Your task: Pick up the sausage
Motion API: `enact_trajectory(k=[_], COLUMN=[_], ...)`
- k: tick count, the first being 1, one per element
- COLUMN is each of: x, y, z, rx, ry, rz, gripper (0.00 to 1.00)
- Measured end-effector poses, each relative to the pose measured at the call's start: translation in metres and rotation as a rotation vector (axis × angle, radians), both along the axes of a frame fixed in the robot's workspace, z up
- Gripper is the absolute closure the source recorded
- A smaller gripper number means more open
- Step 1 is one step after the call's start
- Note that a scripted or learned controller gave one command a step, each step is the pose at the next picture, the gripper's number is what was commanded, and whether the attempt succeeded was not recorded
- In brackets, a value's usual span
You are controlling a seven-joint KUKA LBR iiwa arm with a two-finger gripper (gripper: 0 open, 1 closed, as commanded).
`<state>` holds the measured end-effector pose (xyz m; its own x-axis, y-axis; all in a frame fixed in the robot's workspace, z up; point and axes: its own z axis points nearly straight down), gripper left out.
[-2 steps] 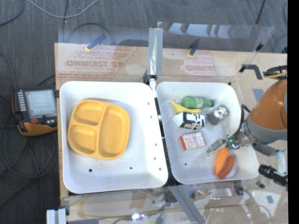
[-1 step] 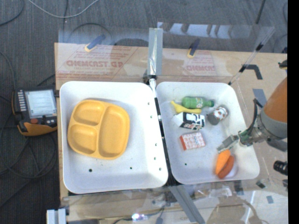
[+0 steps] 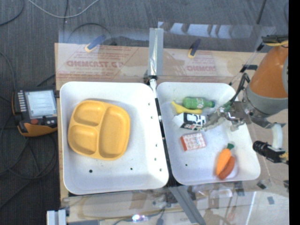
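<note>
The sausage (image 3: 229, 171) is a short reddish-brown piece lying at the front right of the right bin (image 3: 243, 172). It is pressed against the lower right side of an orange carrot (image 3: 223, 161) that partly covers it. My gripper (image 3: 212, 121) hangs over the middle of the right bin, beside a black and white carton (image 3: 193, 121). It is well behind and to the left of the sausage, and nothing shows between its tips.
A green bottle (image 3: 197, 102) and a yellow banana (image 3: 183, 109) lie at the back of the right bin. A red and white box (image 3: 193, 141) lies in its middle. The left bin (image 3: 140, 168) holds a yellow divided plate (image 3: 99, 129).
</note>
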<state>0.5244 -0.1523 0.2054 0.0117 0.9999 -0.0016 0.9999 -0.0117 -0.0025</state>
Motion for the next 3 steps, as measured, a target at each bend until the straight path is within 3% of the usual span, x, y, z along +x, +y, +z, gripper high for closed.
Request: enact_trajectory(k=[1, 2, 3], x=[0.011, 0.012, 0.003], y=[-0.046, -0.004, 0.06], z=[-0.053, -0.064, -0.074], rx=[-0.003, 0.0, 0.003], ry=[0.002, 0.001, 0.0], rz=[-0.124, -0.061, 0.35], gripper=[0.0, 0.0, 0.0])
